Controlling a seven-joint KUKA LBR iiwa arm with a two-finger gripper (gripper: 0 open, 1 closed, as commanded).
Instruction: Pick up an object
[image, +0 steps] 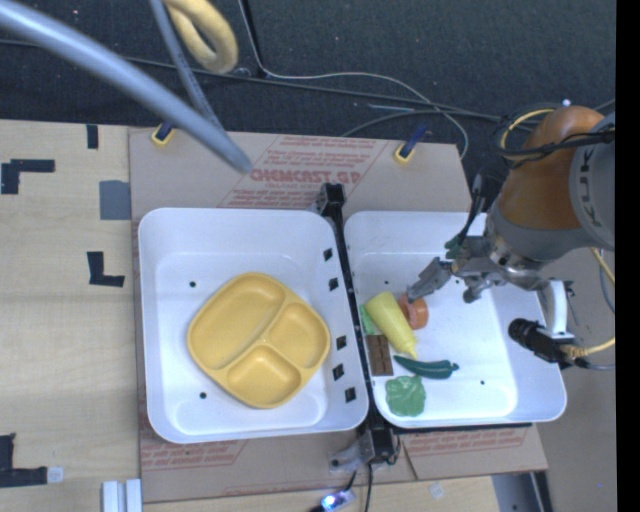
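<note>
Pincer (425, 289) just above orange piece (417, 312).

Bins (170, 300) white. Tray (258, 340) yellow. Corn (393, 322) yellow. Tomato (417, 314) orange-red. Pepper (428, 368) dark green. Lettuce (405, 396) light green. Block (379, 354) brown. Arm (545, 180) grey, orange band.

We've got a chunky grey arm (600, 190) here, with a glossy orange band (545, 165) bulging round it like a dome that catches a bright highlight on top. Below that the wrist turns into darker grey metal bracketry (500, 262). A thin yellow cable (520, 128) loops near the top of the orange part, and another yellow one (600, 345) trails off lower down. There's also a black cylindrical piece (535, 340) sticking out beside a white bracket (558, 305).
</note>
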